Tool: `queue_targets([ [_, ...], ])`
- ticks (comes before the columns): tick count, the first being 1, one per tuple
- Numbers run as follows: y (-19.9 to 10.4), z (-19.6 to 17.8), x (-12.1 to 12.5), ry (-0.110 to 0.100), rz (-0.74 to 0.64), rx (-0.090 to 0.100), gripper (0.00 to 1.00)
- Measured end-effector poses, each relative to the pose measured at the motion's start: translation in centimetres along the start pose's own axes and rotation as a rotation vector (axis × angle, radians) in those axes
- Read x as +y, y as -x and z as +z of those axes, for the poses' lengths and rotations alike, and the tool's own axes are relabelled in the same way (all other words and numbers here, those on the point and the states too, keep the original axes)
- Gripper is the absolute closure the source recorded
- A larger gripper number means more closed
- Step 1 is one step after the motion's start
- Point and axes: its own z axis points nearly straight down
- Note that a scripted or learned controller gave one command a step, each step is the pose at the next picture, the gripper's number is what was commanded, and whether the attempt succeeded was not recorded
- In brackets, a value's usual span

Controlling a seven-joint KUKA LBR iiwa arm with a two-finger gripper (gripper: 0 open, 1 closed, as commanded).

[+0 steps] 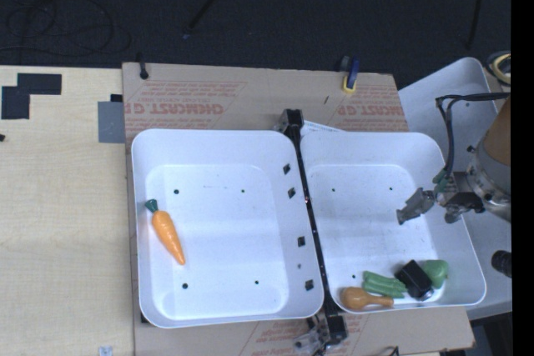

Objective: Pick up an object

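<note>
The surface (58, 204) is light wood-grain. A printed cardboard sheet (250, 100) lies flat on it. Two shallow white bins rest side by side on the cardboard: left bin (213, 147) and right bin (375, 147), their inner rims touching.

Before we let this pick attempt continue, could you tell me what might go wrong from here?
1. The black block, green vegetables and yellow gourd crowd the right bin's near corner, so a grasp may nudge neighbours or miss.
2. The end effector hangs above bare floor, apart from them.
</note>
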Motion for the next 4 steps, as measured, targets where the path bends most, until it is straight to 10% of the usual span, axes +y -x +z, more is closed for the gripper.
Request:
queue_targets([
  [1,-6.5,-9.6,5.2,0.011,-0.009,0.000,0.00],
  [2,-11.2,-19.8,3.6,0.010,-0.006,0.000,0.00],
  [3,-22.0,-29.4,1.5,0.009,-0.013,0.003,0.00],
  [4,-21.5,-29.7,1.6,-0.005,-0.006,-0.002,1.00],
])
